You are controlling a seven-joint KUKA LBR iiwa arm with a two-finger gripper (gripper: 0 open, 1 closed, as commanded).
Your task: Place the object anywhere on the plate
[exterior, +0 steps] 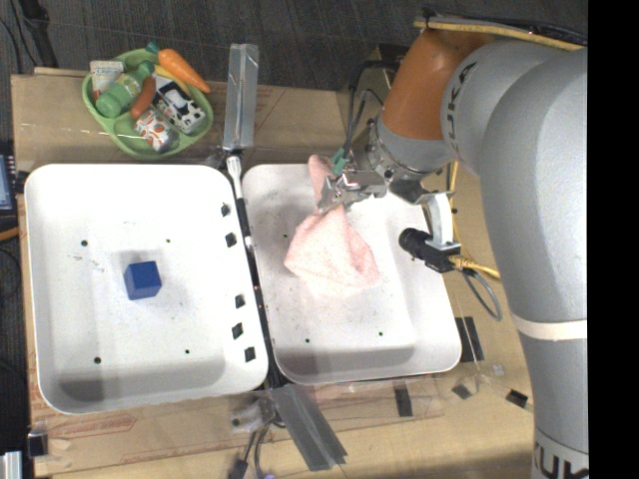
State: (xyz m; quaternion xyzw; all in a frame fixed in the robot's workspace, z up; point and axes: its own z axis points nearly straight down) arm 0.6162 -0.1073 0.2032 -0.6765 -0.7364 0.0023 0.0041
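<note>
A pink cloth [334,249] hangs in the right bin [419,337], drawn up to a point at its top and spreading out below. My gripper [337,192] sits at that point near the bin's back edge, shut on the cloth's upper corner. A small fold of pink shows just behind the fingers. The green plate [98,118] lies outside the bins at the back left, and holds a toy carrot, a bottle and small cartons. It is far to the left of the gripper.
A blue cube [143,278] rests in the middle of the left bin [40,267]. A metal divider with black clips [240,257] runs between the bins. The grey arm [519,168] covers the right side, with a black cable fitting [429,249] over the right bin's edge.
</note>
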